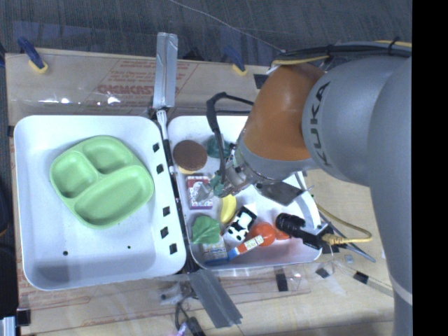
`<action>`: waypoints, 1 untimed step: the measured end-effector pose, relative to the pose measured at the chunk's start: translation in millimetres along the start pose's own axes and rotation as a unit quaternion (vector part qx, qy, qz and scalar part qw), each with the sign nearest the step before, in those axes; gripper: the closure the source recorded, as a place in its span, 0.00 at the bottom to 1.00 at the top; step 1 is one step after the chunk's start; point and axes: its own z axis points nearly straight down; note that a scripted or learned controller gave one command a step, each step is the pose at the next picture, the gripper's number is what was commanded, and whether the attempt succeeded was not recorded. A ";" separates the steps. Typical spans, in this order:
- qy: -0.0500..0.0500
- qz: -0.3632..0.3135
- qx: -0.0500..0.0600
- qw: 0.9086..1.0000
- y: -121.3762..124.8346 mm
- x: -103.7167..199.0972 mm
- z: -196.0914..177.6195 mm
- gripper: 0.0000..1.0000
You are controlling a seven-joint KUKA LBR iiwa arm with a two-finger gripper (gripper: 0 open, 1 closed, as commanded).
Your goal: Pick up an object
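Note:
My gripper (222, 181) hangs low over the middle of the right bin (305, 256), under the arm's orange band. It sits just above a red and white packet (198, 191) and a yellow banana (228, 208). A brown round disc (190, 155) lies at the back left of this bin. Toward the front are a green lump (206, 229), a black and white block (242, 223), an orange and red bottle (256, 237) and a blue piece (213, 255). The arm hides the bin's right half.
The left bin (42, 257) holds a light green divided plate (102, 180). A ridge with black clips (166, 201) separates the two bins. The arm's bulk (350, 117) covers the bench on the right.

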 end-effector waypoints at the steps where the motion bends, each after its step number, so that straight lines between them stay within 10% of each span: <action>1: 0.000 -0.134 0.000 0.991 5.5 47.7 44.9 1.00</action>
